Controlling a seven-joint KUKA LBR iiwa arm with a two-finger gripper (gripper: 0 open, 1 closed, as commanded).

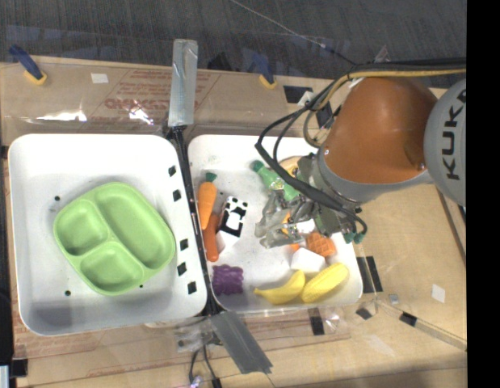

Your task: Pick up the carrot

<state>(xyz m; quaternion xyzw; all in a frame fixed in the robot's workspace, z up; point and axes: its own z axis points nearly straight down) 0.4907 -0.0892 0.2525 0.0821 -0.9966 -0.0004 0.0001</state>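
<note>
Two white bins sit side by side on the bench [443,241]. Along the right bin's [233,144] left wall lies the carrot [207,219] — apart from the end effector [278,226], whose opening I cannot tell.

My grey arm [447,140] carries black lettering, a glossy orange dome-shaped wrist band [379,132], looping black cables [283,132], and a metallic gripper [278,225].

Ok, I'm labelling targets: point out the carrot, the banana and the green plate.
carrot [207,219]: camera view, middle of its orange body.
banana [286,288]: camera view, middle of its curved yellow body.
green plate [157,245]: camera view, right part of its rim.
</note>
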